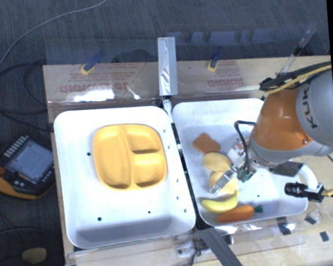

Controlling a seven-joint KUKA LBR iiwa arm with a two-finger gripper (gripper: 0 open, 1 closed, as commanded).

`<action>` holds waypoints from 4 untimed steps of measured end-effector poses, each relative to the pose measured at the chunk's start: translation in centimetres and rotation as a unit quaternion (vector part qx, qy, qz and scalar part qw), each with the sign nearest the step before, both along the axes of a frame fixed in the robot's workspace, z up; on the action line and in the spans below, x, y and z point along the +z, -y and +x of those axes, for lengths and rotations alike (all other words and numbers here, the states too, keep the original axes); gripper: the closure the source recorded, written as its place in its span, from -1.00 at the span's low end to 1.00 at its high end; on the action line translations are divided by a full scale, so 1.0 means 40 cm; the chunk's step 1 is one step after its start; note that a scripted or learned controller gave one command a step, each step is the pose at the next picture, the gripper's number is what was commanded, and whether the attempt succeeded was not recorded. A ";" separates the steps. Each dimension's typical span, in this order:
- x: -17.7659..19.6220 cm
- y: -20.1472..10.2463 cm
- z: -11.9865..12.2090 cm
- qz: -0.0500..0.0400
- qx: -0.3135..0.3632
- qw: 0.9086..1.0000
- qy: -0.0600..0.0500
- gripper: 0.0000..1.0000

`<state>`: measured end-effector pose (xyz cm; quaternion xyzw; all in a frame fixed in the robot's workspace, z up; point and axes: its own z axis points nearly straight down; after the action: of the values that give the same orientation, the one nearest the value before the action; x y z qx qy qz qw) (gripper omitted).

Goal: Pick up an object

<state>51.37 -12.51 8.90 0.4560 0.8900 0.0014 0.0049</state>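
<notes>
step: the arm (pixel 293 121) was down in the right bin (pixel 277 206), its gripper (pixel 227 179) set low over the heap of play food; i took this for the closing-in part of a pick, with nothing lifted yet.
tool: two pale fingers reached toward the bin's middle, tips just above the banana (pixel 220 202) and beside the pale round piece (pixel 216 161). they looked a little apart, but i could not tell whether they were spread or pinched, and i saw nothing plainly caught between them.
target, as i judged it: the banana or the pale round piece, since the tips sat between those two.
where it lay: the banana was near the front wall of the right bin, curved, lying flat, touching the carrot (pixel 236 213) in front of it.
how it looked: yellow, smooth, glossy like moulded plastic, likely to slip from a shallow pinch.
neighbours: a brown toast-like slice (pixel 205 143) lay toward the back, just behind the pale round piece.
other bin: the left bin (pixel 78 183) held a yellow divided tray (pixel 129 156), well apart from the gripper.
next move called for: a firm close on one item, then a straight lift clear of the carrot and the wall.
</notes>
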 end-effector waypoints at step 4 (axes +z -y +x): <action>-0.002 0.024 0.349 0.001 -0.162 0.987 0.000 -1.00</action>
<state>65.31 -13.48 8.84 0.5942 0.8043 0.0013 0.0047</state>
